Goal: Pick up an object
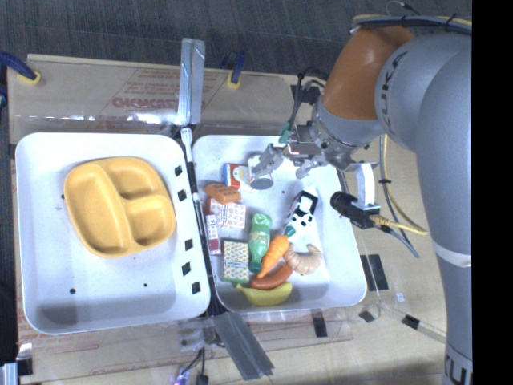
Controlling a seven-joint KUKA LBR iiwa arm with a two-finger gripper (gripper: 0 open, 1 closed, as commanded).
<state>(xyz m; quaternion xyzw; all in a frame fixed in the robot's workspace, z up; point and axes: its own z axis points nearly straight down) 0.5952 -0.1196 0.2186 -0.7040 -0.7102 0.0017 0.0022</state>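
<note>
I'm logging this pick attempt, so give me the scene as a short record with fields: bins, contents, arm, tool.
left bin: holds a yellow divided tray
right bin: holds a pile of toy food toward its front left, including a carrot, a banana, a green bottle and small printed boxes
arm: reaches in from the right, over the right bin's far edge
tool: hovers over the right bin's far part, above the pile
held object: none seen between the fingers
</note>
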